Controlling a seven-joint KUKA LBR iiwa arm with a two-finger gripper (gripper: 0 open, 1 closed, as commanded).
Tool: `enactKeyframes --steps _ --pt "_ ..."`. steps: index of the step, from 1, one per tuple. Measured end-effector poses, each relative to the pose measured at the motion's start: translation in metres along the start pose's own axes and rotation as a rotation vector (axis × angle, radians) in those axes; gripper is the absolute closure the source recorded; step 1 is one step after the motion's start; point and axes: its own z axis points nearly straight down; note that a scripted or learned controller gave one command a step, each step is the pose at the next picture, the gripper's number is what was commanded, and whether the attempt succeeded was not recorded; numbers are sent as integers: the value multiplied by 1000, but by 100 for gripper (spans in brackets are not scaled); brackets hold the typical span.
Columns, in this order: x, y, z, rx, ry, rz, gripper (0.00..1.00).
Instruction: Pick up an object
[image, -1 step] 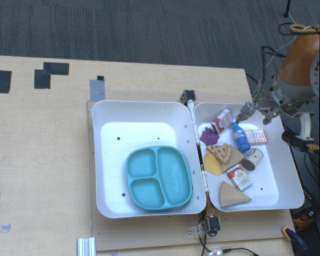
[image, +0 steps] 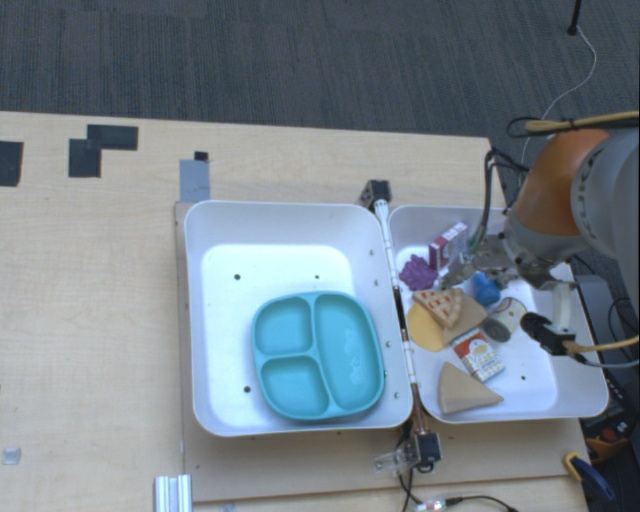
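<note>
The right bin (image: 575, 395) holds several small objects. A purple toy (image: 417, 271) lies at its left wall, with a small purple-and-white packet (image: 447, 241) behind it. A waffle-patterned wedge (image: 441, 304) rests on a yellow disc (image: 424, 329). A blue piece (image: 486, 290) and a grey cylinder (image: 502, 321) lie in the middle. A red-and-white box (image: 480, 356) and a tan wedge (image: 464, 391) sit nearer the front. My gripper (image: 472, 263) hangs low over the bin's middle, just behind the blue piece and the waffle wedge.
The left bin (image: 215, 235) carries a teal divided plate (image: 318, 354). The grey arm with its orange band (image: 560, 180) covers the right bin's far right corner. Cables (image: 560, 345) trail over the right rim. Bare bench (image: 80, 320) lies to the left.
</note>
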Motion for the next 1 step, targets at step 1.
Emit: enactKeyframes --steps 1 --pt "1 0 -9 2 1 -1 100"
